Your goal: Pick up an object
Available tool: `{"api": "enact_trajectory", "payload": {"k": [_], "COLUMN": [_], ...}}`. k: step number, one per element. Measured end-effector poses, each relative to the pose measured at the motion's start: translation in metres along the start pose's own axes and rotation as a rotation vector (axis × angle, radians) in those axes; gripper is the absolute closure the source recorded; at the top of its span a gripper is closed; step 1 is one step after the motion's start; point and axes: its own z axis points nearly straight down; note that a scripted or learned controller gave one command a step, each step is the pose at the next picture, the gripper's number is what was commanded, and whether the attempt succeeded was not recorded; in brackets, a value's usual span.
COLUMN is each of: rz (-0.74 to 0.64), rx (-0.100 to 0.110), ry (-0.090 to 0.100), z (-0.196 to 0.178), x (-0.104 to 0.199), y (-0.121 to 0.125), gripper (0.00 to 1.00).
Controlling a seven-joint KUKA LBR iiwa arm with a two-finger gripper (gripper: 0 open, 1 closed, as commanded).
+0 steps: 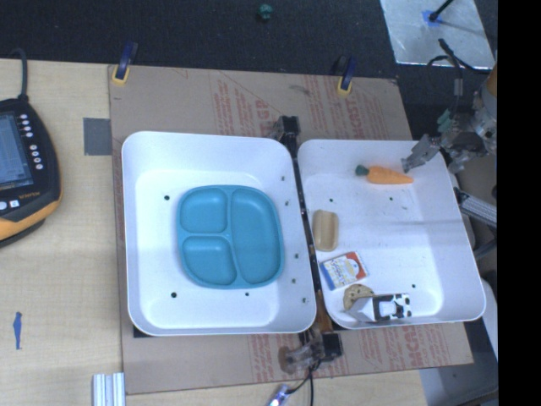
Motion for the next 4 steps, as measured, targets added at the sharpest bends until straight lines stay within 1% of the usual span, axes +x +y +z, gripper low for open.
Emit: {"api": "enact_trajectory", "payload": {"k": [1,2,3,4], "rz": [0.000,0.001,0.001,0.000], "rx": [0.004,0.000,0.001,0.003], "ry": [0.001,0.000,0.002,0.000], "z": [0.127,0.108,0.078,0.127], "x": [0.016,-0.001,0.041,0.044], "y": [0.032,0.034,0.034,-0.016], "gripper": [0.00,0.00,0.00,0.00]}}
